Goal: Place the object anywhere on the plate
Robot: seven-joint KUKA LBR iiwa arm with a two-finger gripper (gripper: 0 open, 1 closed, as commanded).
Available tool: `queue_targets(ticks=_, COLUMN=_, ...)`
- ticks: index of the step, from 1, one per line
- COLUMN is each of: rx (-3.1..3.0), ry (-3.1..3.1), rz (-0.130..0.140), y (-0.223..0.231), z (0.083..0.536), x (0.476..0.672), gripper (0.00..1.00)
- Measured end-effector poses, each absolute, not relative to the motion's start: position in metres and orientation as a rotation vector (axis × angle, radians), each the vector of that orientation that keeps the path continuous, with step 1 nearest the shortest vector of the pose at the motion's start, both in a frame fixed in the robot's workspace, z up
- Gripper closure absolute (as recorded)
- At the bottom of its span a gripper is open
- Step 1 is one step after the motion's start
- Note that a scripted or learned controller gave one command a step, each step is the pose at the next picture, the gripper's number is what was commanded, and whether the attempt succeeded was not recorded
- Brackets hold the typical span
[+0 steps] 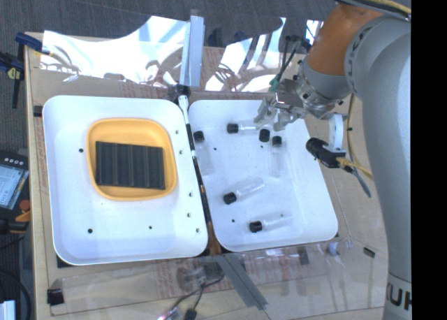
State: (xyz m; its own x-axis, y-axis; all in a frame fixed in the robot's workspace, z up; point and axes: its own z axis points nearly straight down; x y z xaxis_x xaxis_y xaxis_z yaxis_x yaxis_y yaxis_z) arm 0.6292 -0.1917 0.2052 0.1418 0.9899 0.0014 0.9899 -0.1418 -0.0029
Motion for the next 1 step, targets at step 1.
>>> queue_targets(ticks=1, rx=-2.089, ry=-2.340, rz=0.005, y=-0.1338, z=0.1920, x=0.6287, gripper=1.00)
